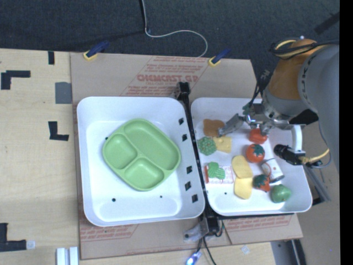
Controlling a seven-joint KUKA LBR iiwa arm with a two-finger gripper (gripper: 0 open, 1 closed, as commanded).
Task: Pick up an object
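Observation:
My gripper (242, 129) hangs over the back of the right bin (300, 206), open, one grey finger (229, 127) slanting left toward an orange-brown piece (212, 127). A small red piece (258, 136) lies right under the other finger, and I cannot tell if they touch. Nothing sits between the fingers. Near them lie a green knobbly piece (207, 145), a yellow block (223, 144) and a red tomato with a green top (255, 153).
The front of the right bin holds two yellow pieces (241, 167) (243, 188), a green and red piece (216, 172), a green ball (280, 193) and a small white item (274, 170). In the left bin (88, 203) lies a green divided plate (142, 154).

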